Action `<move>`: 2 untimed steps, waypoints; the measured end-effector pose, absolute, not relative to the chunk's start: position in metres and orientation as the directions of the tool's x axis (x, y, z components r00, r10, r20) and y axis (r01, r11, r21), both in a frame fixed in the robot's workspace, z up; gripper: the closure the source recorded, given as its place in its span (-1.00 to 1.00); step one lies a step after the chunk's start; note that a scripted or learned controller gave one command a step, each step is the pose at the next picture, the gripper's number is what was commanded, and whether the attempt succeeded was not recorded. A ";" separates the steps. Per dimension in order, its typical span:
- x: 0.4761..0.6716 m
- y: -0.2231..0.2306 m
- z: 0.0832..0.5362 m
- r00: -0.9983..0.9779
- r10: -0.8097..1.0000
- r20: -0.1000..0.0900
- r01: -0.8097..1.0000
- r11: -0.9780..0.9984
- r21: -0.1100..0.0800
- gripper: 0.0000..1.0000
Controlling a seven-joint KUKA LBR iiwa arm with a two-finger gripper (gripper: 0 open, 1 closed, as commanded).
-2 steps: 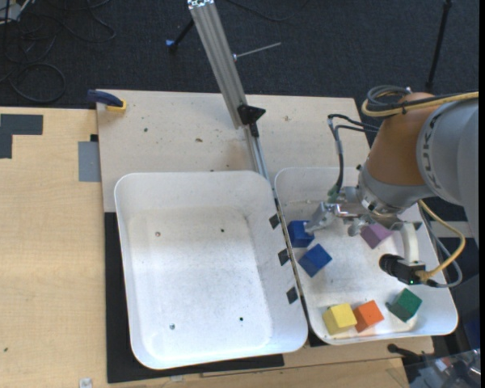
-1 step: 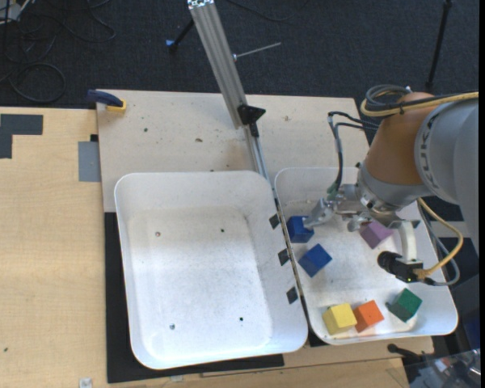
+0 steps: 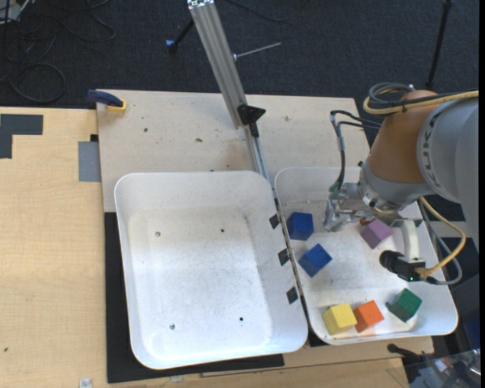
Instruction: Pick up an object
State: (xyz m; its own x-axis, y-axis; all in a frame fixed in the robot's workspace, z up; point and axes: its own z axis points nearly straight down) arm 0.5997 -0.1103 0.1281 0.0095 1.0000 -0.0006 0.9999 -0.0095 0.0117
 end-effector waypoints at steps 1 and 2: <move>0.606 -0.112 0.187 0.000 1.000 -0.001 1.000 0.000 0.000 1.00; 0.607 -0.114 0.225 0.001 1.000 0.000 1.000 -0.001 -0.002 1.00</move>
State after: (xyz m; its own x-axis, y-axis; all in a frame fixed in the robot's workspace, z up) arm 0.6069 -0.1142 0.2252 0.0006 1.0000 -0.0004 1.0000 -0.0006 -0.0019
